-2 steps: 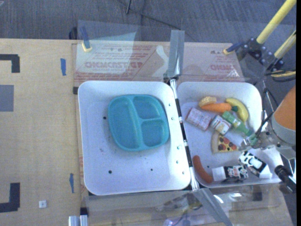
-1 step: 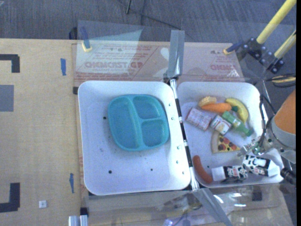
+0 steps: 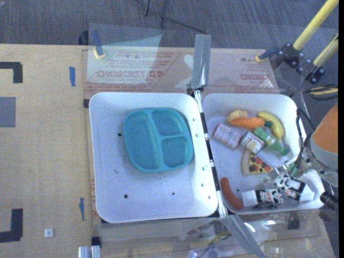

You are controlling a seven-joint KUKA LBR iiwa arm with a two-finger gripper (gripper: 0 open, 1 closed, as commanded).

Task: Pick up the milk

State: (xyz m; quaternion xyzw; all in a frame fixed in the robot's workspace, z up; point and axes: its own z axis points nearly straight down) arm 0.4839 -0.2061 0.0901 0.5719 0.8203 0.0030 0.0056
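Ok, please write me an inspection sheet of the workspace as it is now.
Surface: bench bears two white bins side by side.
Job's things: milk carton, cow-patterned, lies on its side at right bin's near edge.
Clutter: teal divided plate in left bin; banana, carrot, pizza slice, sausage, pink packet in right bin.
Grippers: gripper directly above the milk.
Cables: dark cables on floor.
Surroundings: yellow poles.

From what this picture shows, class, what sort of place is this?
Probably a robotics lab test bench, not a kitchen: two white bins sit on a taped board, toy food such as a pizza slice fills one, and a robot arm reaches in by the milk.
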